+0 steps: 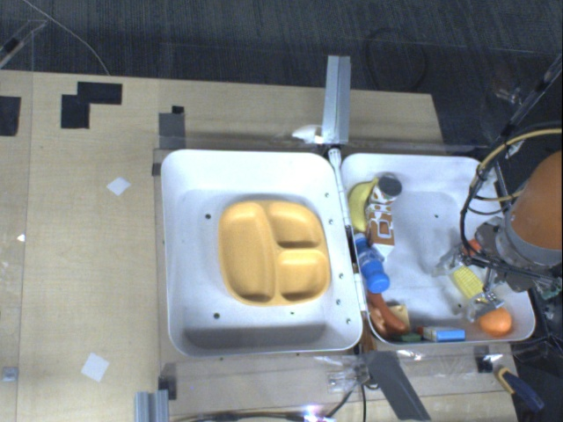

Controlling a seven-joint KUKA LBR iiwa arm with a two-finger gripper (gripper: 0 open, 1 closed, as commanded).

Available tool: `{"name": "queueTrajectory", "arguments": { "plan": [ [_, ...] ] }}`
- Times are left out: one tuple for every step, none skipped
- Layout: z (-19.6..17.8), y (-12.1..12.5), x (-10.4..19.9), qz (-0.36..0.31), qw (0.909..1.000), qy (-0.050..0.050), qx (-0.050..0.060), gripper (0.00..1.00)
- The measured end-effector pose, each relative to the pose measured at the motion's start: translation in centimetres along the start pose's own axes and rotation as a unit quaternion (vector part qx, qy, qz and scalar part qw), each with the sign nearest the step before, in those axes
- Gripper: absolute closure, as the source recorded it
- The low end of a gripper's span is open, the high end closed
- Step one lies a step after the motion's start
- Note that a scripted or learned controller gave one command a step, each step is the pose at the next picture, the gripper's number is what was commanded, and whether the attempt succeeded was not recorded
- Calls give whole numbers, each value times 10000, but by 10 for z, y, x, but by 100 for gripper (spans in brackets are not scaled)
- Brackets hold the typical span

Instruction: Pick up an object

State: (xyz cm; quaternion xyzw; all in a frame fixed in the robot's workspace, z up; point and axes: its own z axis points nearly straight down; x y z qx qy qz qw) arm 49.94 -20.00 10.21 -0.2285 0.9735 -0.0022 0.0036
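My gripper [475,271] is low over the right side of the right bin [422,170], below the arm's orange band [538,202]. A small yellow object [464,282] lies right at the gripper's tip; I cannot tell whether it is touched or held. An orange ball [497,323] rests just below it in the bin's front right corner. Along the bin's left wall lie a yellow banana-like piece [359,202], a bottle with an orange and white label [381,218] and a blue bottle [373,269]. Red and brown items [389,315] and a blue marker [449,333] line the front edge.
The left bin [189,236] holds a yellow divided tray [271,251]. A metal post [337,99] stands behind the divider between the bins. Black cables [493,170] loop over the right bin's far right corner beside the arm.
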Motion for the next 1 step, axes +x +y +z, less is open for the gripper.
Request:
{"name": "queueTrajectory", "arguments": {
  "plan": [
    [12, 46, -90, 1417, 9899, -57, 14, 0]
  ]
}}
